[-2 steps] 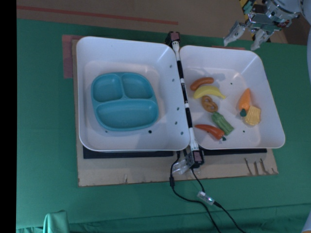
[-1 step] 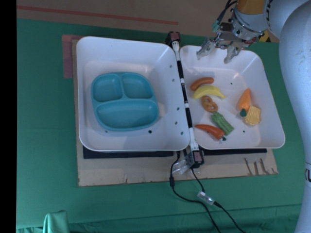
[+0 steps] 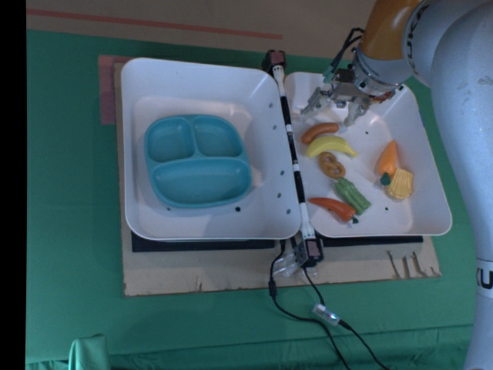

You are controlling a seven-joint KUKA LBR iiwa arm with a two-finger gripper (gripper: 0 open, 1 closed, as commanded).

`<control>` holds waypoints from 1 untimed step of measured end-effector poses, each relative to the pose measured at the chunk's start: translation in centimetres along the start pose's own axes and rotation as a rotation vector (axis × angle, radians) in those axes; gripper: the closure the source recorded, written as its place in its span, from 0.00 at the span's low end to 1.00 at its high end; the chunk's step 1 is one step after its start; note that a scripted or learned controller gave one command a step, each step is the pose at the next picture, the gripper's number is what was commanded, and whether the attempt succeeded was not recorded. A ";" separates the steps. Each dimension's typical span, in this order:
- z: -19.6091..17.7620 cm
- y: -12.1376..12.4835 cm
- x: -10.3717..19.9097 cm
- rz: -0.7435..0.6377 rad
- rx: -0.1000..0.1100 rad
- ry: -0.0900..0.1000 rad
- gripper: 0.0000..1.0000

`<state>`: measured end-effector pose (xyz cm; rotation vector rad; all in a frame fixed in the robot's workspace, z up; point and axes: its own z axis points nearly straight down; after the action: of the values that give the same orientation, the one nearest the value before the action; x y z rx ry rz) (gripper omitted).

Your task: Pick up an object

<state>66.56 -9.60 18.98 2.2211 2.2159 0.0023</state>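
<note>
Nothing has yet been picked up, as far as can be judged. The claw [image 3: 337, 108] is seen above the far part of the right bin [image 3: 431, 206], with its fingers spread wide and nothing between them. It hangs just beyond the sausage [image 3: 320, 132], which lies at a slant on the bin floor, and no toy is touched by it as far as can be made out.

All the candidate objects are seen resting in the right bin. Just nearer than the sausage lies the banana [image 3: 331, 146], and a pretzel [image 3: 332, 165] is set close below that. A green vegetable, perhaps a cucumber or okra [image 3: 352, 195], lies beside a red chilli pepper [image 3: 333, 207] towards the near edge. Further to the right a carrot [image 3: 387, 160] is placed touching a piece of corn [image 3: 400, 183].

In the left bin [image 3: 139, 199] a teal divided plate [image 3: 198, 160] is held, and none of the toys is laid on it. Both bins are carried on a cardboard sheet on the green counter [image 3: 69, 206].

The approach is judged to be largely done, the claw being already over the toys. What is left is the descent, most likely onto the sausage or the banana, the closing of the fingers round it, and the lift. Since the sausage and banana lie close together, a clean grip on one alone may be hard to obtain.
</note>
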 end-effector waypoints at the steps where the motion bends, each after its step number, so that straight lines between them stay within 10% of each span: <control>1: -1.1 0.2 -0.1 0.002 -0.004 -0.001 1.00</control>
<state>66.72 -9.67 20.08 2.2210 2.2110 0.0062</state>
